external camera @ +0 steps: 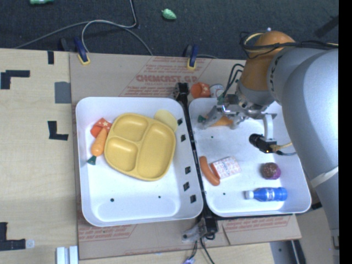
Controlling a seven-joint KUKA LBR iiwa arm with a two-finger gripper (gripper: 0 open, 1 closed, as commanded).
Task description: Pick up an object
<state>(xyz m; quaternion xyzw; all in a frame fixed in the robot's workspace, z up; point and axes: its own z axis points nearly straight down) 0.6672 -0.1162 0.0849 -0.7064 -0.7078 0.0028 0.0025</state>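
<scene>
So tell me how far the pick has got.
Nothing looks lifted yet. The gripper is low at the back of the right bin, at an orange item; whether it grips it is unclear. Hot dog, bottle and wrapped packet lie untouched.

Smooth, glossy white plastic for both bins [137, 213]. Matt yellow plastic, the divided plate [139, 146]. Clear, shiny plastic on the blue bottle [267, 194]. Dull brown cardboard beneath [132, 81]. Satin grey metal along the arm [313, 103].
</scene>
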